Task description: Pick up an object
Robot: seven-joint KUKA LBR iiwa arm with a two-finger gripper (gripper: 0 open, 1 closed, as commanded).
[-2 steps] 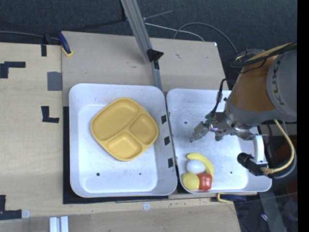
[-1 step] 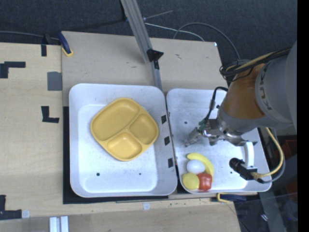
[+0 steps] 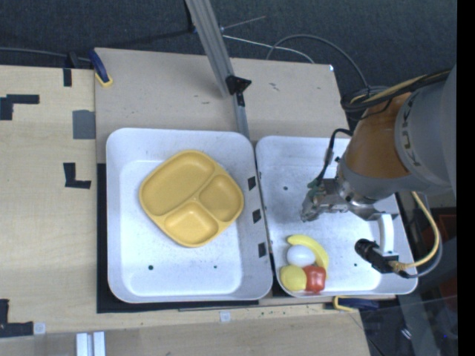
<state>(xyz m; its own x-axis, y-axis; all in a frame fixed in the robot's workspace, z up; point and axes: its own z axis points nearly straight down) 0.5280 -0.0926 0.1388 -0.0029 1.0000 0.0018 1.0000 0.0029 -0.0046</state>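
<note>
Since only the overhead camera view is on hand, everything is read from its slanted look down on both bins: the cluster of small toy foods sits in the right bin at its near-left corner, at about six o'clock from the gripper and close below it, apart from it rather than touching. That cluster is a yellow banana curving over a white egg-shaped piece, with a yellow lemon-like piece and a red piece pressed together beneath; the banana's long axis runs roughly from ten o'clock to four o'clock. The arm reaches in from three o'clock, its orange band above the wrist. The gripper hangs over bare bin floor, and nothing shows between its fingers; whether they are spread or pressed together cannot be told at this slant. By this reading, the pick has not begun and calls for a short shift toward six o'clock. A yellow divided plate lies alone in the left bin, well apart at nine o'clock.
</note>
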